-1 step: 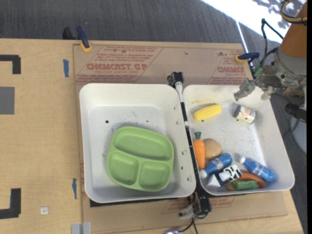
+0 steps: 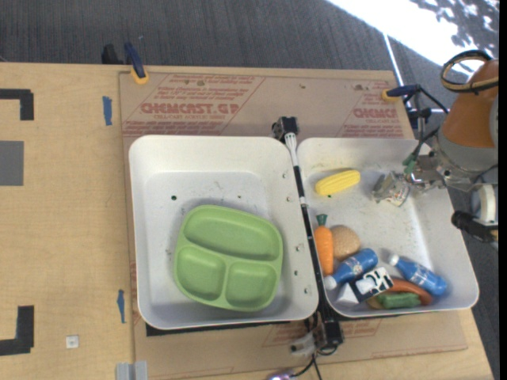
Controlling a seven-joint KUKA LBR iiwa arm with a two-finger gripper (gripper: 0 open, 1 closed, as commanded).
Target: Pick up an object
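Gripper over right bin (corn beside it)

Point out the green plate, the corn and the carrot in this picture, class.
green plate (image 2: 230, 232): camera view, on the bare floor of its large top section.
corn (image 2: 337, 182): camera view, on the middle of the cob.
carrot (image 2: 324, 250): camera view, on the orange body.

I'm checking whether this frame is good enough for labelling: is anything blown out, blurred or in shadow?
Camera view: a sunlit patch on the floor at top right is blown out white, with dappled shadow edges; the gripper looks soft and hard to resolve over the right bin; the green plate and toy corn are sharp and evenly lit, each casting only a soft shadow.
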